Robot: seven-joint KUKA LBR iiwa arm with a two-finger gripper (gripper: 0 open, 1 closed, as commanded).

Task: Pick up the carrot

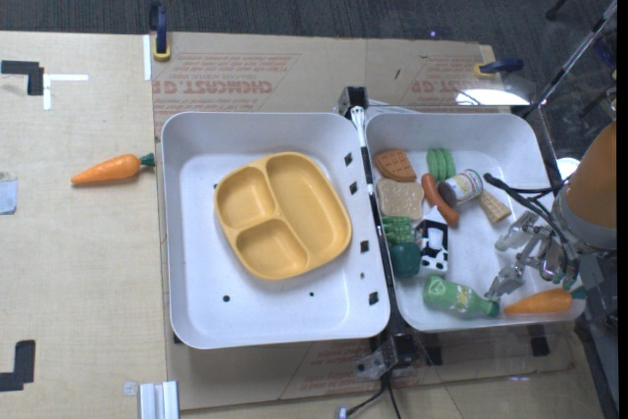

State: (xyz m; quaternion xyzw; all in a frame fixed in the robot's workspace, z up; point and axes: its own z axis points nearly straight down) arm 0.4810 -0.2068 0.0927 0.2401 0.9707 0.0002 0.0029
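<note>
Gripper (525,268): in the right bin (530,134), low by its front right corner; jaws apart, clamped on nothing.
Carrot (538,303): lying just below the gripper, beside the green bottle (457,298).

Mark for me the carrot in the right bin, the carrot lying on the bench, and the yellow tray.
carrot in the right bin (538,303), camera view, mid-body.
carrot on the bench (106,171), camera view, mid-body.
yellow tray (283,214), camera view, central divider.

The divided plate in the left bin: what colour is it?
Yellow; the divided plate shows clearly in the camera view.
</note>
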